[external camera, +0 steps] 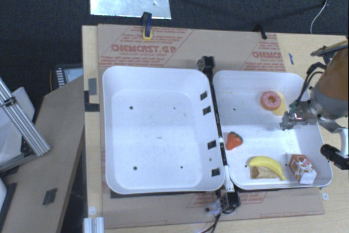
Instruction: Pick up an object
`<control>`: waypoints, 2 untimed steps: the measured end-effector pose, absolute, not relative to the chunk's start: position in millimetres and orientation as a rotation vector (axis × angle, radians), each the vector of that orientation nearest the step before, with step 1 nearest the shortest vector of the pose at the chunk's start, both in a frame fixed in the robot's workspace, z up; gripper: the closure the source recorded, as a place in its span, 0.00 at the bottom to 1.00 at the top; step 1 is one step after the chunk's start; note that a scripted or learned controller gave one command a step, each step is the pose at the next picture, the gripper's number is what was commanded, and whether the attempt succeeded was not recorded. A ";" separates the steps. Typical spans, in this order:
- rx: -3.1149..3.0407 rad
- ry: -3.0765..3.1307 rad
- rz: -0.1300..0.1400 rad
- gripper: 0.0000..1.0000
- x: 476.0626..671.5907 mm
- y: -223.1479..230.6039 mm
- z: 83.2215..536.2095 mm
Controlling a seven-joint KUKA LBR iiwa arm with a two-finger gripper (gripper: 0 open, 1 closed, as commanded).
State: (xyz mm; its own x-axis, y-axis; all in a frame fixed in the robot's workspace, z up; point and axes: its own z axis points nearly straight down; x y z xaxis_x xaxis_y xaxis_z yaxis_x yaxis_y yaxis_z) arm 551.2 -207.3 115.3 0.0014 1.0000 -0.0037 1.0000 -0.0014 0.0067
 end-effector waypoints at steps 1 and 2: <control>2.217 2.212 0.005 1.00 552.1 -207.6 126.1; 2.215 2.209 0.007 1.00 552.8 -208.1 136.7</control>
State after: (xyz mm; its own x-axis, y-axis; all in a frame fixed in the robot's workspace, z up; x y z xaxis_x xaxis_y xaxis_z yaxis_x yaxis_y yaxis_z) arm 552.8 -208.1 136.7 0.0027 1.0000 -0.0058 0.9999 -0.0027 0.0121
